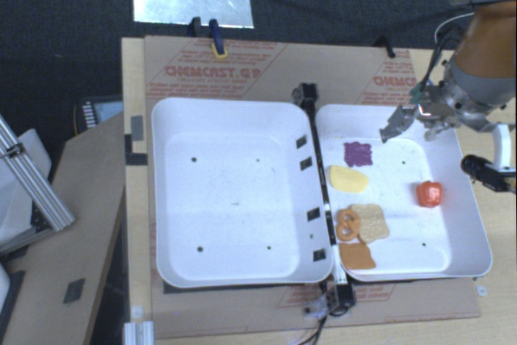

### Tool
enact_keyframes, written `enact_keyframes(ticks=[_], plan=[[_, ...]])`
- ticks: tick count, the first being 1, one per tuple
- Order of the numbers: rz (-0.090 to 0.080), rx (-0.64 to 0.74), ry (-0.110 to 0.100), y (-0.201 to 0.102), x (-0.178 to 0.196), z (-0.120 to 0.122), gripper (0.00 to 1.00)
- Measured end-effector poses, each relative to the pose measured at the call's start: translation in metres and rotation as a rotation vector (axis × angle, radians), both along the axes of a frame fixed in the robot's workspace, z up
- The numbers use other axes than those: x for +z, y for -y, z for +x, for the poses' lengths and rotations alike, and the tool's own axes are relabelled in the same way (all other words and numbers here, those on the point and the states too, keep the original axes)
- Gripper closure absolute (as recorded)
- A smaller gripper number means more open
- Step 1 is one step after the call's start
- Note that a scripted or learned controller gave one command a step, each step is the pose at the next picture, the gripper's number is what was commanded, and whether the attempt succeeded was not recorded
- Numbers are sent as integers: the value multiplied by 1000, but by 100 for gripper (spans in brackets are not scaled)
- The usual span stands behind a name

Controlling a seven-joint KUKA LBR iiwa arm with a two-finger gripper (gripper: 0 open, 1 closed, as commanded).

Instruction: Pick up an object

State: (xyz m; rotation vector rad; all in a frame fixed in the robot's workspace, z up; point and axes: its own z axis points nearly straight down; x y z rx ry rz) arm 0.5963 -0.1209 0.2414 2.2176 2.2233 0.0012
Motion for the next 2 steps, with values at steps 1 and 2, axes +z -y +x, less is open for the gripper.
enact_keyframes(ticks=[1,2], plan=[[-2,7,21,-47,195,28,0],[-5,-5,15,0,302,15,0]])
